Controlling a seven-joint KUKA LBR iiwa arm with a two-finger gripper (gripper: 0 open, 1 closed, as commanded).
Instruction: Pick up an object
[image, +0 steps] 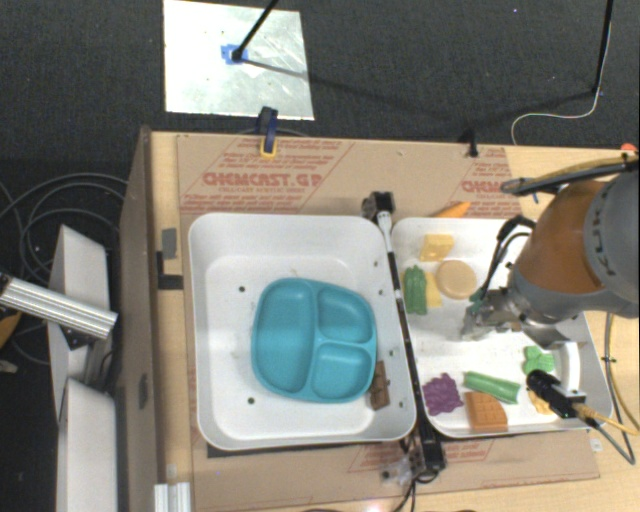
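**Arm low over rt bin, nothing seen held**

- Two white bins are set side by side on a cardboard-topped bench (300, 170). The left bin (215, 250) is occupied by a blue divided plate (315, 340), w/ a small brown piece (380, 385) lying at the plate's lower rt edge, against the bin wall.
- The right bin (590, 395) is loaded w/ small toy foods. Upper part: yellow block (436, 246), round tan disc (456, 278) just below it, green upright piece (414, 290) to the left near the divider. An orange piece (453, 210) is seen at the bin's top rim.
- Lower part: purple grape cluster (442, 393), green pod (491, 385), orange waffle-like square (485, 412) just below the pod, another green piece (539, 357) further rt.
- The arm (575, 250) is brought in from the rt; the gripper (490, 318) is positioned low in the rt bin's middle, just beside and below the tan disc, apart from the lower items.
- Jaw state: cannot be told, tips too dark & small. No item is seen between them.
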